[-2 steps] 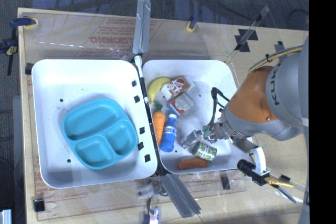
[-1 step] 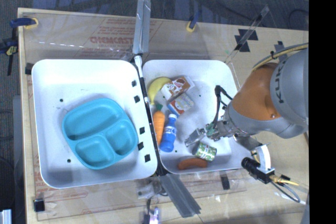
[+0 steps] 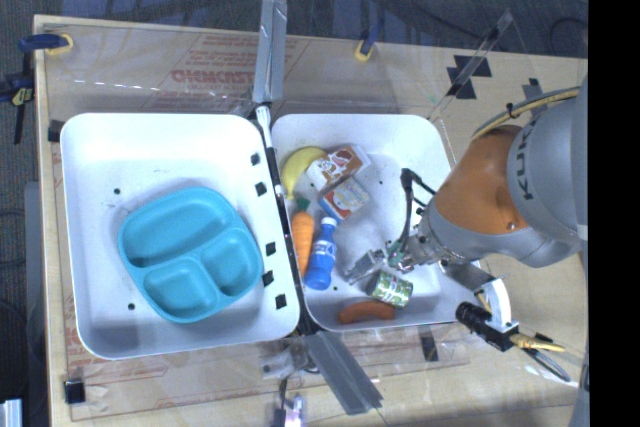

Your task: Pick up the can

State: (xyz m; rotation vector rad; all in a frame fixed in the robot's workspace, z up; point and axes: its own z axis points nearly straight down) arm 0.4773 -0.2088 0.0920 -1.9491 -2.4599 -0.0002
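A blue divided plate (image 3: 190, 253) lies in the left bin (image 3: 90, 155). In the right bin (image 3: 425, 140), the can (image 3: 391, 289) sits at five o'clock, right beside the gripper (image 3: 375, 265); whether its claw is apart, I cannot tell.

The gripper (image 3: 378, 265) hangs low in the right bin (image 3: 436, 143). The can (image 3: 391, 290) lies just beside it (on its side), near a sausage (image 3: 366, 312).

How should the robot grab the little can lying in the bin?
Probably across its round sides, coming straight down. The can seems to lie tipped on its side near the front wall of the right bin, with the sausage just in front, so the gripper has most room above it.
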